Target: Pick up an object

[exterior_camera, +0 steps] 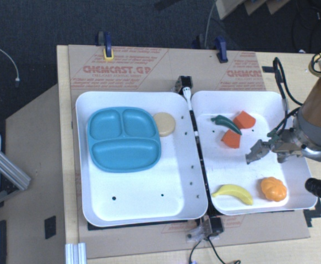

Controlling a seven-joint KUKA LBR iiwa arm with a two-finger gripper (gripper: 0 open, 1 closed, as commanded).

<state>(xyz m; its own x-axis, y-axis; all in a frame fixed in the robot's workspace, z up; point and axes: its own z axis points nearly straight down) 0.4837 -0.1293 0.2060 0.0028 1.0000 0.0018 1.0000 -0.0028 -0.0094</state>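
In the right bin (292, 106) lie a green chilli (226, 123), an orange-red block (245, 120), a second orange-red piece (231, 139), a yellow banana (233, 193) and an orange bell pepper (273, 188). My gripper (266, 154) hangs over the middle right of this bin, right of the red pieces and above the orange pepper. Its fingers stand spread, open, with nothing between them. The grey arm comes in from the right edge.
The left bin (143, 202) holds a blue divided plate (124, 139) and a cream round disc (164, 124) at its back right. A black-dotted ridge (196, 147) separates the bins. Blue clamps (106, 45) grip the bench's far edge.
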